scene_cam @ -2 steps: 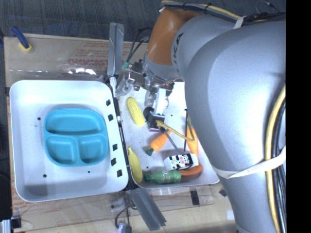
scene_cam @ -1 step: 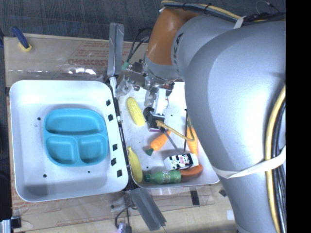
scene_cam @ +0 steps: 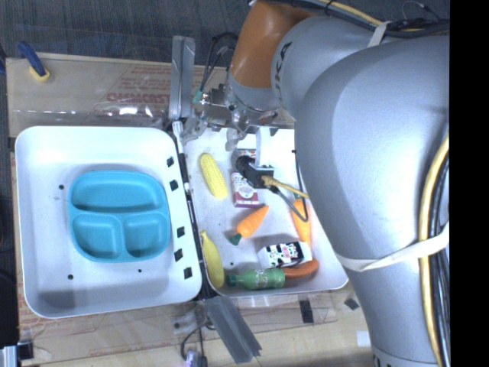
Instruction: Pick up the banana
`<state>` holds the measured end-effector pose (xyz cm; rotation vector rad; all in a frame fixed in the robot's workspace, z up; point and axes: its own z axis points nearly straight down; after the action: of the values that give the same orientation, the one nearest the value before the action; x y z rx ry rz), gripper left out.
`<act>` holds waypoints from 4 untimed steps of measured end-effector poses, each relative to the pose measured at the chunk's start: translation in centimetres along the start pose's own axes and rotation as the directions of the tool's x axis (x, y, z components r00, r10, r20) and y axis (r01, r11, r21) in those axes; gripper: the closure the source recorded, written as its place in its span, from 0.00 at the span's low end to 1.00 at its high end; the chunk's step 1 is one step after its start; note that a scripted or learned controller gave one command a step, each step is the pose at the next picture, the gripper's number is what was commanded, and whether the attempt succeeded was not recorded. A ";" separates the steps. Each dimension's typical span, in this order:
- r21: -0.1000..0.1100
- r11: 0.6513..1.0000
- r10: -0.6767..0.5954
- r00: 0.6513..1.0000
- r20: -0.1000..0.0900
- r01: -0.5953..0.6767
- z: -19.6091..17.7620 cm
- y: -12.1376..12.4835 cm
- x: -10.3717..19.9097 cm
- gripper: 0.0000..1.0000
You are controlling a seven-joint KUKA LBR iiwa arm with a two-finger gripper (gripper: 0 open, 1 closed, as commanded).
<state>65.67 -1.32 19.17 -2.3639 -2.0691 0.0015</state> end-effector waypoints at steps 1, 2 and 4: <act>0.003 0.961 -0.275 0.961 -0.002 0.275 -4.1 -3.1 1.2 0.00; 0.004 0.953 -0.303 0.953 -0.001 0.303 0.1 -5.5 -1.4 0.00; -0.010 0.973 -0.231 0.973 0.001 0.231 9.4 -3.0 -8.5 0.00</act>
<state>61.52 -9.38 9.80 -2.1118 -2.3354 -0.0097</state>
